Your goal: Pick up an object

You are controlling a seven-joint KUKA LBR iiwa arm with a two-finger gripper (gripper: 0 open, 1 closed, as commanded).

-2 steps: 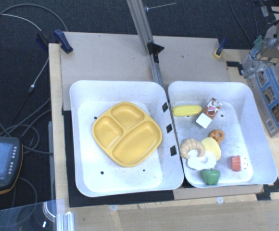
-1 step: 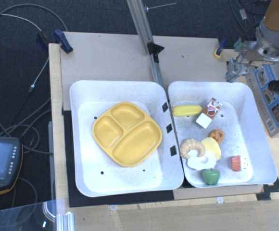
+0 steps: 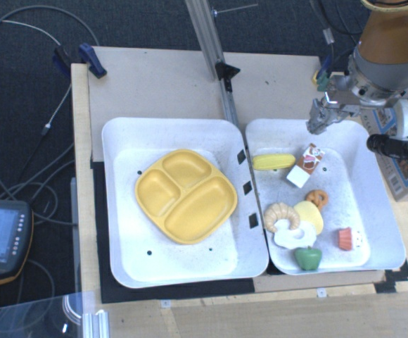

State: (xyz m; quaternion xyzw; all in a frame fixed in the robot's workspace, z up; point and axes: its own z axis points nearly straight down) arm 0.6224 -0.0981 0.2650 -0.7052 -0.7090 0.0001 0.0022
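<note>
green pepper [image 3: 307,258] sits at the right bin's [image 3: 380,189] near edge, beside a fried egg [image 3: 293,236] and croissant [image 3: 281,215]. end effector [image 3: 319,120] hovers over that bin's far rim, holding nothing; finger spread cannot be told.

No text, label, brand or number is legible anywhere, not even on the small carton [image 3: 310,159].

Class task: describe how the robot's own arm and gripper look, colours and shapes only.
The arm is a thick rounded tube with a broad orange band above a grey metallic wrist. The gripper is a small grey metal block with dark parts. A black fitting sticks out beside the wrist.
</note>
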